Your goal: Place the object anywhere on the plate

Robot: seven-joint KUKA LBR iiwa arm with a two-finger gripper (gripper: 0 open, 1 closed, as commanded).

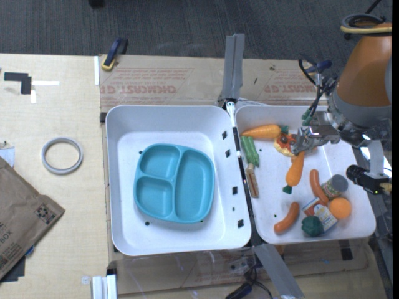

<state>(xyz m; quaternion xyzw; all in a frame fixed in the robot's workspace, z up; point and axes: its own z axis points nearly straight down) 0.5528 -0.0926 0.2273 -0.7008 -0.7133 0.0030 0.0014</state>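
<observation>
Camera view: left bin [118, 185] holds the blue divided plate [175, 184], nothing on it. Right bin [361, 226] holds the toy food. Arm [368, 73] reaches in over the right bin; gripper [303, 143] sits at a small carrot [295, 170] hanging tilted below it, jaws look closed on its top end. Larger carrot [262, 131] just left, sausage [287, 218] nearer the front.
</observation>
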